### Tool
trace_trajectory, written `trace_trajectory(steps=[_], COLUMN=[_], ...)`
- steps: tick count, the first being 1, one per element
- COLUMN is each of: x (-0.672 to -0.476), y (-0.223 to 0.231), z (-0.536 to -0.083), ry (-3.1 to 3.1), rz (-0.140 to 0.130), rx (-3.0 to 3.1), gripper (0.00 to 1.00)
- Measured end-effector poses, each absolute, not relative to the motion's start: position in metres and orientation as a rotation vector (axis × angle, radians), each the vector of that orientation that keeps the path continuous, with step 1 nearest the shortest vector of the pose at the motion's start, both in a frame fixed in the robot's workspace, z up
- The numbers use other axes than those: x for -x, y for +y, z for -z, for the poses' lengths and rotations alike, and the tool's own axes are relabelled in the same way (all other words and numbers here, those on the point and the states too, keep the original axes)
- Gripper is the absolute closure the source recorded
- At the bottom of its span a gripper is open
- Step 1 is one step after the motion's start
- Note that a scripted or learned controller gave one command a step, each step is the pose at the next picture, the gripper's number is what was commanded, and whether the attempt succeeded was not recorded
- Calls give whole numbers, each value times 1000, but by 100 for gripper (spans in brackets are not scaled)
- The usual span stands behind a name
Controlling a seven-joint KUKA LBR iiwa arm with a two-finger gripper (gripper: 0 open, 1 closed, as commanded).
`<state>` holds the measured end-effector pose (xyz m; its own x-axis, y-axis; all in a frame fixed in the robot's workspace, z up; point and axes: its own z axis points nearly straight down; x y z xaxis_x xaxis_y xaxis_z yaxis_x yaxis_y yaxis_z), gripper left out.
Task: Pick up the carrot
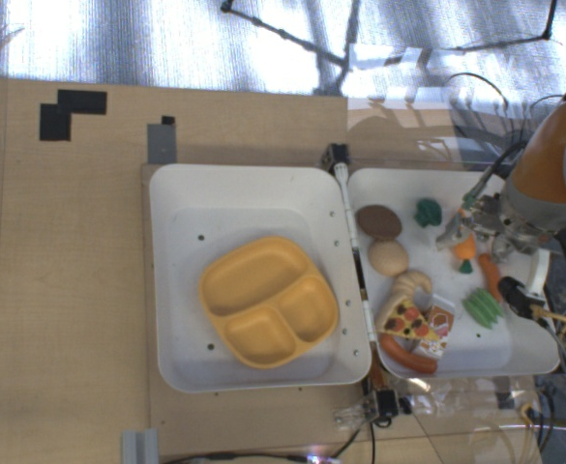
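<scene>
The carrot (466,249) is a small bright orange piece with a green stub at its near end. It lies in the right bin (515,356), toward the bin's right side. My gripper (471,232) hangs directly over the carrot's far end, at the tip of the grey arm with its orange band (553,153), which comes in from the right. The wrist hides part of the carrot, and I cannot make out whether the gripper touches it.
A longer orange-red stick (491,278) and a green ridged piece (483,307) lie just right of the carrot. Broccoli (428,211), a brown potato (378,222), a beige egg (389,257), pizza (408,319) and a sausage (408,356) share the bin. A yellow divided plate (268,303) sits in the left bin (176,259).
</scene>
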<state>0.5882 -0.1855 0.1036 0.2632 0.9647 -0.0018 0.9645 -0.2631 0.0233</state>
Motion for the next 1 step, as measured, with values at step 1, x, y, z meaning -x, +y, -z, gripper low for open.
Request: trace_trajectory(steps=[1], x=[-591], y=[-185], z=[-116], ry=[1899], rz=[-26], rx=[-2473], gripper=[100])
